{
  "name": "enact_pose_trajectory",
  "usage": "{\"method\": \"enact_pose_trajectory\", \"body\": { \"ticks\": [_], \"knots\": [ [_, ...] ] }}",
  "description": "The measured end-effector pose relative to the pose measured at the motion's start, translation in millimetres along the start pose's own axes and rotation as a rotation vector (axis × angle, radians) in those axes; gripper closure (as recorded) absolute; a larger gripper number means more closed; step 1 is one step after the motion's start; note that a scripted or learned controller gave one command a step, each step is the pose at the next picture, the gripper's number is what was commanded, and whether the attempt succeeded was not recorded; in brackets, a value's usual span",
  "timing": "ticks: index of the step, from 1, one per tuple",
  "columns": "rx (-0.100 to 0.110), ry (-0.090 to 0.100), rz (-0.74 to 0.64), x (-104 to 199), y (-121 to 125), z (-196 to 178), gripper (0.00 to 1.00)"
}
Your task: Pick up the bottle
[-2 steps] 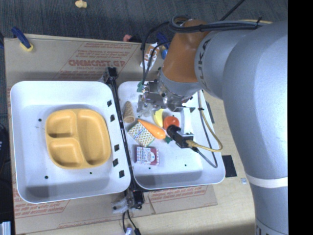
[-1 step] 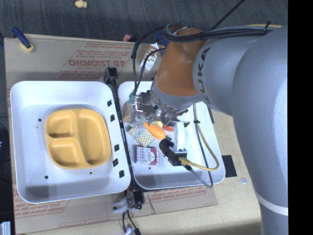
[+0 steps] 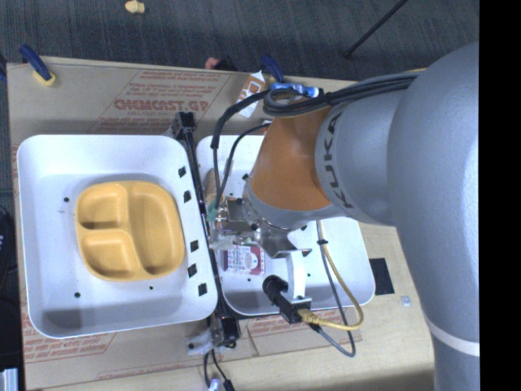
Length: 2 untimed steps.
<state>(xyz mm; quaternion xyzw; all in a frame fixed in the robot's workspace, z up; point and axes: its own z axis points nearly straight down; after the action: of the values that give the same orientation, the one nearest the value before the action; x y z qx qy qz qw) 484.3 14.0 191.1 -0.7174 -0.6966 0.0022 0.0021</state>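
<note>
Claw point(image 3: 236, 228), metal two-finger type, low centre of frame, set down in the right-hand shallow white plastic bin point(image 3: 354, 259); finger state cannot be told.

Bottle point(image 3: 242, 259), small, clear plastic, red-and-white label, lying directly below the claw, near that bin's left wall. Judged light, stiff, somewhat slippery; best taken across the labelled body.

Yellow three-compartment plastic tray point(image 3: 130, 228), in the left white bin point(image 3: 49, 169).
</note>
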Motion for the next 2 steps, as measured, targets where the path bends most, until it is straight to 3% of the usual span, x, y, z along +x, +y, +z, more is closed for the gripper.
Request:
{"method": "enact_pose_trajectory", "body": {
  "ticks": [1,2],
  "knots": [
    [0.000,0.000,-0.370,34,-9,0,1.00],
    [-0.004,-0.002,-0.621,66,-10,-29,1.00]
  ]
}}
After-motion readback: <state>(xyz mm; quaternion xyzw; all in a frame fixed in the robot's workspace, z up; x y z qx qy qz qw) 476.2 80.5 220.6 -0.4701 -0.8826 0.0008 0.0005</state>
